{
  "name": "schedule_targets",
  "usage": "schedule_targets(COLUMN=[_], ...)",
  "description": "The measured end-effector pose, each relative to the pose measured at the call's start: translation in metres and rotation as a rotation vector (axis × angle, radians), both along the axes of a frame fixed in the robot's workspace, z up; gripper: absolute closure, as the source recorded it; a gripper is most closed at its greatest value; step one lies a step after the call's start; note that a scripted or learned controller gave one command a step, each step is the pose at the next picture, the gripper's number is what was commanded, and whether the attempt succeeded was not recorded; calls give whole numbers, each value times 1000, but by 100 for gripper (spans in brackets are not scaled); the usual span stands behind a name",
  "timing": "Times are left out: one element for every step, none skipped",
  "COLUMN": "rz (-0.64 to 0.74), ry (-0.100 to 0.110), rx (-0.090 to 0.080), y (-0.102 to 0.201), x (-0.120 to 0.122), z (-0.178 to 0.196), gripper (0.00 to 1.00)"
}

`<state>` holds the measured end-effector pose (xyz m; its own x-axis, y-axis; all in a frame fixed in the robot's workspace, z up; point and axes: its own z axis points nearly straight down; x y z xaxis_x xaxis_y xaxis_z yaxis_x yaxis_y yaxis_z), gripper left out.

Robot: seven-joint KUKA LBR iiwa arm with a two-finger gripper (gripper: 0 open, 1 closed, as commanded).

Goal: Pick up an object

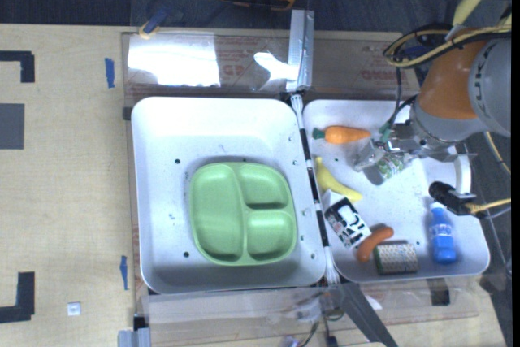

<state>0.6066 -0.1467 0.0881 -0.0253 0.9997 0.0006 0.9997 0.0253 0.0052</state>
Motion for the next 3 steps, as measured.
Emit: schedule_targets(rz=[-139, -109, -76], ry=[4, 3, -6], rx=[0, -1, -1], y=[72, 25, -10], x=[-35, -14, -17], z=[96, 63, 11], gripper=[0, 0, 0])
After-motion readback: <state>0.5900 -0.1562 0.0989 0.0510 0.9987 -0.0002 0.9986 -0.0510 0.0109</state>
